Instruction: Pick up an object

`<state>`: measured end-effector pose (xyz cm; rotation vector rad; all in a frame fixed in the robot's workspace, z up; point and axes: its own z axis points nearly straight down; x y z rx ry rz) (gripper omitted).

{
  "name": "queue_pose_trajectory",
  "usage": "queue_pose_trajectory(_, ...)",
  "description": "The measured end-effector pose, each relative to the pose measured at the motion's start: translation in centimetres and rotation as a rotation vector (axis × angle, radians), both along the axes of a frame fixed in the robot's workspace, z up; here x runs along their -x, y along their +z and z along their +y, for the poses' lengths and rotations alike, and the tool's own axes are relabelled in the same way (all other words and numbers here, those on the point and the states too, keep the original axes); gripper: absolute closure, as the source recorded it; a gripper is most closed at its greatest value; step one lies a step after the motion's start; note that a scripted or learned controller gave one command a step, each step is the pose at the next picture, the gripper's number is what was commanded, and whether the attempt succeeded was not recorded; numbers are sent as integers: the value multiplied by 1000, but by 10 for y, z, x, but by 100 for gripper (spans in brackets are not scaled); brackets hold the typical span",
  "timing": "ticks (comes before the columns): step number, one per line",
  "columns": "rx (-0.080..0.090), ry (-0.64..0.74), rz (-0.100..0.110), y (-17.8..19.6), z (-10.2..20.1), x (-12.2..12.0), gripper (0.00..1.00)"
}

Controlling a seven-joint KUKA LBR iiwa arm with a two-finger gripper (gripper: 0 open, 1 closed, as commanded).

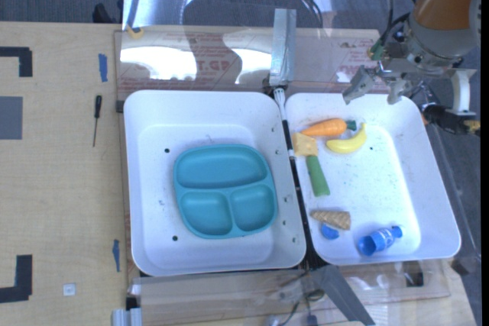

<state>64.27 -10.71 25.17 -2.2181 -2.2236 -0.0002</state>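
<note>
Desk (53, 187), light wood, carrying two shallow white bins side by side.

Left bin (145, 126): one teal divided plate (225, 189), three compartments, lying flat at the centre.

Right bin (428, 195): orange carrot (324, 127) near the far left corner; yellow banana (348, 142) just beside it, touching or nearly so; green stick (318, 177) along the left wall, with a small yellow piece (305, 146) at its far end; ice-cream cone (333, 219) toward the near left corner; blue bottle (378, 239) at the near edge.

End effector (377, 88): above the far edge of the right bin, fingers spread apart, nothing between them, well clear of every item.
</note>
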Motion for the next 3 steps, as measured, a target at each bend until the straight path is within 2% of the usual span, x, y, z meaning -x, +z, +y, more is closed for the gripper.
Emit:
queue_pose_trajectory(1, 0, -41, 8, -88, -45, -4, 0)
queue_pose_trajectory(2, 1, 27, 0, -118, -34, -24, 0)
queue_pose_trajectory(3, -5, 65, -15, -154, -82, -31, 0)
